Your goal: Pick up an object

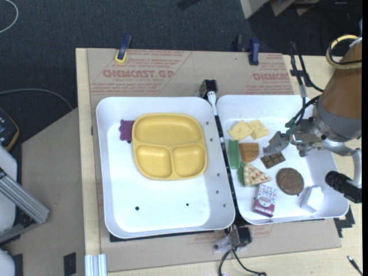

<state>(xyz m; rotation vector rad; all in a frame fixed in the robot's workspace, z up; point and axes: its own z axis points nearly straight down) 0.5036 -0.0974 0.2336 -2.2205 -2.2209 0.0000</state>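
Tool (280, 144) low in right bin (287, 105), over dark brown block (272, 159); finger spread unclear, cannot tell

left bin (115, 171) and right bin (287, 105): smooth white plastic, slight gloss. yellow tray (169, 145): smooth moulded plastic, soft sheen. bench board (172, 73): matt brown cardboard-like sheet, red print. floor (57, 16): dark, rough carpet look. snack packet (265, 200): glossy printed wrapper. round cookie (290, 181): brown, matt, grainy. gripper (282, 145): dull grey metal. arm (345, 96): orange band, smooth satin.
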